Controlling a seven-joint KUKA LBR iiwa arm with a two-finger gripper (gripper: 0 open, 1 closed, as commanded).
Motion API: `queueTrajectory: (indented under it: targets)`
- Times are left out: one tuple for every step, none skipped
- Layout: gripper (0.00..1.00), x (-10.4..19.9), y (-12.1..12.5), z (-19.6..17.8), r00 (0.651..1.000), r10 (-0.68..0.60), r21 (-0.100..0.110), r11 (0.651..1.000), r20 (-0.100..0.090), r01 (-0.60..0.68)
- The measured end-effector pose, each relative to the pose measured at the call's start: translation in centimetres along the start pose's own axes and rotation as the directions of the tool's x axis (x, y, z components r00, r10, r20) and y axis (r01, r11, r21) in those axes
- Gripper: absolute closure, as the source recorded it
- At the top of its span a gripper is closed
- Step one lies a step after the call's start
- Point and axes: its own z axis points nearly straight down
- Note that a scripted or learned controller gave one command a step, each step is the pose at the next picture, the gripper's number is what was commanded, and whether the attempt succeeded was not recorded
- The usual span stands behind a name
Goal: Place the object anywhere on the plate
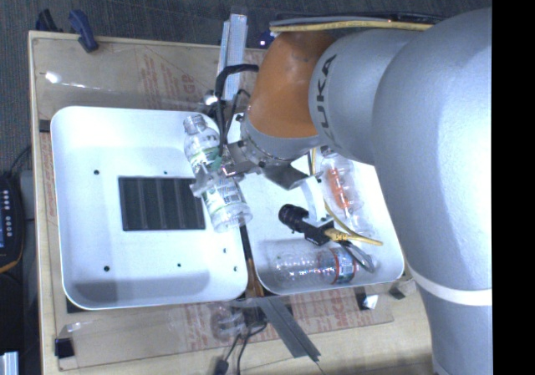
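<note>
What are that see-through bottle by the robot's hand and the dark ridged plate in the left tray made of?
The clear bottle looks like thin transparent plastic, glossy; the white bin shows through it. The plate is dark, matte and ridged, probably plastic or rubber; the view cannot settle which.

The grey KUKA arm (435,114) reaches in from the right, its orange-banded wrist (284,102) low, gripper (221,166) extended leftward.

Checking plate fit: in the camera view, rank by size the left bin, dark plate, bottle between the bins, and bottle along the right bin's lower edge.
1. left bin
2. dark plate
3. bottle between the bins and bottle along the lower edge: alike; the first may sit higher, nearer the camera, so unranked.
</note>
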Motion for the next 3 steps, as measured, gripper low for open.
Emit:
queueTrajectory:
  targets:
    - [1.0, 0.6, 0.0, 0.0, 0.98, -0.2, 0.0, 0.98, 0.0, 0.2]
    - [1.0, -2.5, 2.6, -2.1, 0.947, -0.321, -0.004, 0.947, 0.003, 0.321]
    - [1.0, 3.5, 3.1, -0.1, 0.832, -0.555, -0.001, 0.832, 0.003, 0.555]
